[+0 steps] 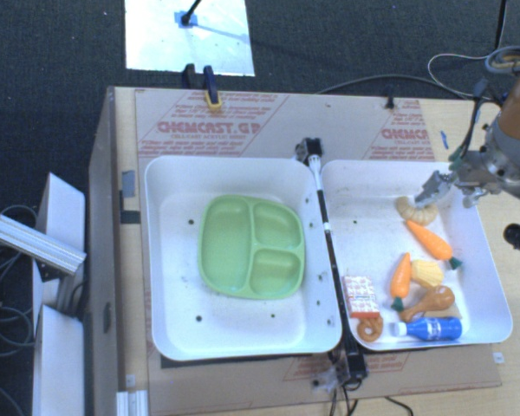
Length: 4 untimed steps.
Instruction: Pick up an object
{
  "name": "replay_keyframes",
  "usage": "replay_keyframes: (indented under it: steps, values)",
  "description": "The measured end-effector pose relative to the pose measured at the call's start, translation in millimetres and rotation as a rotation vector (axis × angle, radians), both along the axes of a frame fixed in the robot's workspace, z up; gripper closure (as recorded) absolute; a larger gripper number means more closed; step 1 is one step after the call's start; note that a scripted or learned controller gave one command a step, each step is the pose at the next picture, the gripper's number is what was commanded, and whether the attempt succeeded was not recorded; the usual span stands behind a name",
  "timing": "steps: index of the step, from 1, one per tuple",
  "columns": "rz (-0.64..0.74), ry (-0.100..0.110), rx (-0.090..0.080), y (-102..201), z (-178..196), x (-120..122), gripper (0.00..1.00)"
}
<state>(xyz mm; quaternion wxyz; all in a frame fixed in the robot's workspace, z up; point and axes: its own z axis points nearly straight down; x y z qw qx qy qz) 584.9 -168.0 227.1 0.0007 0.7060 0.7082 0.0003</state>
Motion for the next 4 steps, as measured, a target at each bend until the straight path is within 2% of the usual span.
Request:
replay_keyframes:
  steps: [1, 2, 3, 4]
  values:
    - [-0.002, 0.003, 0.001, 7, -89, -56, 0.0]
    - [-0.002, 0.001, 0.0, 11, -143, -67, 0.0]
    - [-0.001, -0.001, 0.0, 11, -133, -66, 1.0]
    - [0.001, -0.002, 0.001, 99, -42, -44, 1.0]
